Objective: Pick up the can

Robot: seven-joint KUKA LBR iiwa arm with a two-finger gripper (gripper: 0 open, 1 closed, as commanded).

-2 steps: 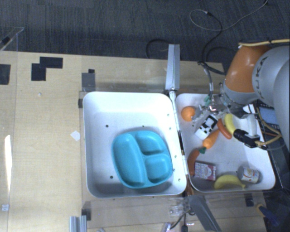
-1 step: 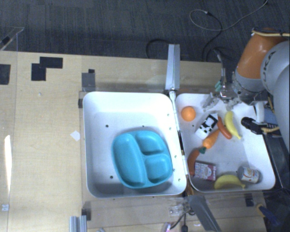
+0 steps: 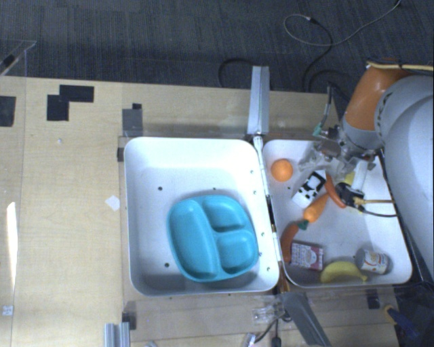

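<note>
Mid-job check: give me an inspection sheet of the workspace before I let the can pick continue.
Surface: wooden bench bearing a left bin and a right bin.
Job's things: can lying on its side near the front right corner of the right bin, apart from the gripper.
Clutter: blue divided plate in the left bin; in the right bin an orange ball, carrot, small carton, banana beside the can.
Grippers: gripper over the back of the right bin, far from the can; state of the jaws unclear.
Cables: loose cable on the floor behind the bench.
Surroundings: dark carpet; black tape marks on the bench.
</note>
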